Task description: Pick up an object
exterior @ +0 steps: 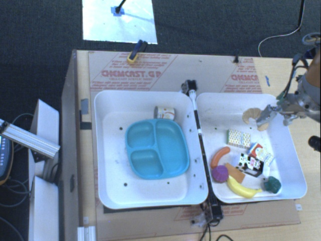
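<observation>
Tan, cookie-like object (249,115) sits at far edge of right bin (296,177), tool (266,117) just beside it, grip state cannot be told; likely risk, a descent landing off-centre nudges it against the bin wall rather than catching it.

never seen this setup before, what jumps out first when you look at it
The big blue divided plate lying in the left bin catches the eye first, with a small can just behind it. Next comes the bright clutter at the near end of the right bin: a yellow banana, a purple ball and an orange sausage. The gripper hangs over that bin's far right side.
</observation>
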Robot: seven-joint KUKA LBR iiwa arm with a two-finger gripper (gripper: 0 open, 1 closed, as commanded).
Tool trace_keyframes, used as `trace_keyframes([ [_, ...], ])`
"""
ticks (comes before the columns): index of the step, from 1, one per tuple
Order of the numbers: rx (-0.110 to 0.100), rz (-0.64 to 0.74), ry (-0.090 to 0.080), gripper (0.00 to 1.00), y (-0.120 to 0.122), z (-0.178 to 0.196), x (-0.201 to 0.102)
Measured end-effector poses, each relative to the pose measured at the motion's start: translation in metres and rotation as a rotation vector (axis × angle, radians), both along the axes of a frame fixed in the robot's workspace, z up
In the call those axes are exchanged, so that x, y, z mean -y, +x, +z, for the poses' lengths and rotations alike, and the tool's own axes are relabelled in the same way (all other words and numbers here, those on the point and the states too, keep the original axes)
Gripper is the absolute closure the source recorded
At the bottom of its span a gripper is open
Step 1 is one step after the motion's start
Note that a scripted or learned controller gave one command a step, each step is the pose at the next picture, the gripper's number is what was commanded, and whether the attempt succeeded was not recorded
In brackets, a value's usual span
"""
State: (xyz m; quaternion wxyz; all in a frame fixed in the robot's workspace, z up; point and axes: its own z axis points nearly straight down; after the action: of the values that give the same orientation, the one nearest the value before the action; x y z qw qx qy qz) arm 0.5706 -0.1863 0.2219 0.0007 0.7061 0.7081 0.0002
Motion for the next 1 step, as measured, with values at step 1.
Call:
trace_keyframes([
  [1, 0.0, 0.001, 0.002, 0.0, 0.0564, -0.0541, -0.0775],
])
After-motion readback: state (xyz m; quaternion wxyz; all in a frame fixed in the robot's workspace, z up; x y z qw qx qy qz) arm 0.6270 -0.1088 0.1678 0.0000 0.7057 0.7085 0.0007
